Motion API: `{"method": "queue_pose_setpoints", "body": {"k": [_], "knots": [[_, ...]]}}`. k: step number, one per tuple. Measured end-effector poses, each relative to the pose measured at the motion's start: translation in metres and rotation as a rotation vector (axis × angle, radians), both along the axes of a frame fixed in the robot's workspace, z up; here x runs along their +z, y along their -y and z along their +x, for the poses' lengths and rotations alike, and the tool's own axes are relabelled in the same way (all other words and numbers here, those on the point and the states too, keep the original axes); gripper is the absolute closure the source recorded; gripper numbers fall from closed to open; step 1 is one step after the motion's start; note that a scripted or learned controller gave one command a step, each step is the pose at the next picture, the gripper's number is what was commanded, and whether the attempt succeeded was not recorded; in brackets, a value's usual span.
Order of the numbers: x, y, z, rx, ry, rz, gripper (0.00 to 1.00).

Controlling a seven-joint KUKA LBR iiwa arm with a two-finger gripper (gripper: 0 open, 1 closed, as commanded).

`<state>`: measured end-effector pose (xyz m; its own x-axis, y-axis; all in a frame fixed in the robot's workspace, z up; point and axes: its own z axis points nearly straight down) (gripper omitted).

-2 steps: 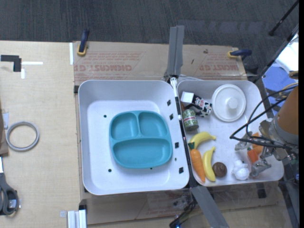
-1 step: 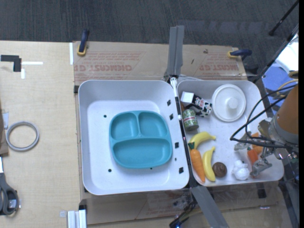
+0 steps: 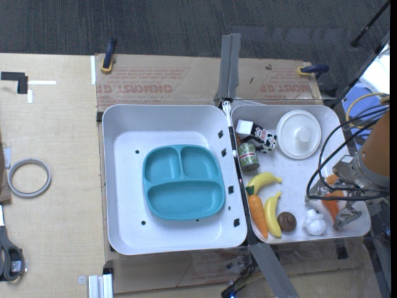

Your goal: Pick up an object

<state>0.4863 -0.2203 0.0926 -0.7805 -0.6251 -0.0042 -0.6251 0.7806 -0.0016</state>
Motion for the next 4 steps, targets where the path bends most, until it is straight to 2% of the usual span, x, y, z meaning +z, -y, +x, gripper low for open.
{"method": "queue_pose_setpoints", "body": {"k": [1,3,4], "knots": [[0.0003,-0.0008,0.0023,0.097,0.000,-0.001,0.00],[-0.0006,-0.0012,-0.0025,0.182,-0.002,-0.001,0.00],[0.0001,-0.0011,-0.0028,0.372,0.000,-0.003,0.00]]}}
